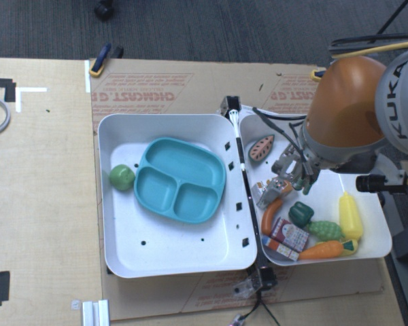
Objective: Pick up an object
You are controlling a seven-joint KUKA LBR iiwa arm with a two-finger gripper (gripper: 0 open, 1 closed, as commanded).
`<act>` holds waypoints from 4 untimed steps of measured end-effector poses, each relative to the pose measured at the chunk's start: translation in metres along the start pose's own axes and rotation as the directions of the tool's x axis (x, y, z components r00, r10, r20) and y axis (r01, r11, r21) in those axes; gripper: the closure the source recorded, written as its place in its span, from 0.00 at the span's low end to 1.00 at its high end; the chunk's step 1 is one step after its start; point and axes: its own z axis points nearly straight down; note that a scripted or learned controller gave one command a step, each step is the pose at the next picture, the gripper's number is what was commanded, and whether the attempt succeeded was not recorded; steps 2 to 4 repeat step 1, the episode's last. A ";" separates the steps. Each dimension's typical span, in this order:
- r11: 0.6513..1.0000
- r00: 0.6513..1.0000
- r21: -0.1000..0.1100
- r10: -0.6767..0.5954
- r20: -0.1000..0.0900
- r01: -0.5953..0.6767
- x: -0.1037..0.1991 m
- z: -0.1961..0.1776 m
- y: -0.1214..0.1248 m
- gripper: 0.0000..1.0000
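The right bin (375, 246) holds several toy foods: a pink slice (261, 148) at the back, an orange sausage (271, 214), a dark green pepper (301, 213), a small printed box (288, 238), a green bumpy vegetable (325, 230), a carrot (322, 250) and a yellow corn cob (350, 215). My gripper (283, 180) reaches down from the orange-banded wrist (345, 104) into the bin's left half, just above the sausage's upper end. Nothing can be seen held between its fingers.
The left bin (122, 250) holds a teal divided plate (180, 180) and a green ball (122, 176) at its left side. A black divider with clips (241, 182) runs between the bins. Cardboard lies under both; cables hang at the front.
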 end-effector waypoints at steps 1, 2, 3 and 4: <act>1.000 1.000 0.000 0.000 0.000 0.000 0.000 0.000 0.000 0.00; 1.000 1.000 0.000 0.000 0.000 0.000 0.000 0.000 0.000 0.00; 1.000 1.000 0.000 0.000 0.000 0.000 0.000 0.000 0.000 0.00; 1.000 1.000 0.000 0.000 0.000 0.000 0.000 0.000 0.000 0.00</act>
